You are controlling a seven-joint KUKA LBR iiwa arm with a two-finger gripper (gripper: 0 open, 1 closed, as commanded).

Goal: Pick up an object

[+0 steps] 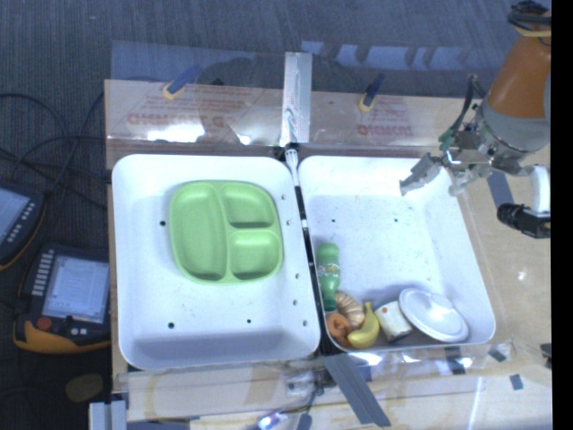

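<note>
The right bin [394,240] holds a green bottle [328,269] lying against its left wall. Along its front edge sit a yellow banana [365,328] with an orange piece [338,326], a small white can [394,321] and a white round lid [433,313]. My gripper [440,176] hangs over the bin's far right corner, well above and away from these items. Its two grey fingers [417,177] are spread apart with nothing between them.
The left bin [143,276] carries a green divided plate [226,231]. A metal divider [296,97] stands behind the bins' junction. A tablet and pendant [63,294] lie left of the bench. The arm's orange band [524,74] is at the upper right.
</note>
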